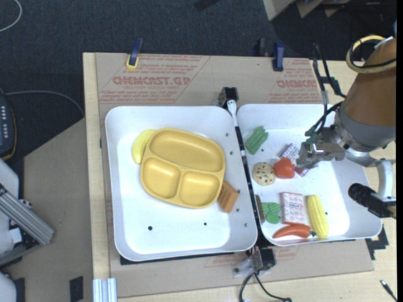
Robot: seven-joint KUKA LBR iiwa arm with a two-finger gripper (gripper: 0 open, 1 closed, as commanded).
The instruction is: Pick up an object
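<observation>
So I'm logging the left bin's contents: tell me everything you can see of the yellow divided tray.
The yellow tray looks like smooth plastic, with rounded corners and three compartments: one long section across the far side and two smaller ones nearer the camera. It lies flat and right way up in the left bin, turned slightly askew. A paler yellow piece pokes out at its left edge, and a brown block rests against its right corner.

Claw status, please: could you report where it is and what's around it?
Claw low in right bin, beside red tomato. Grip unconfirmed. Cookie and small packet crowd close.
</observation>
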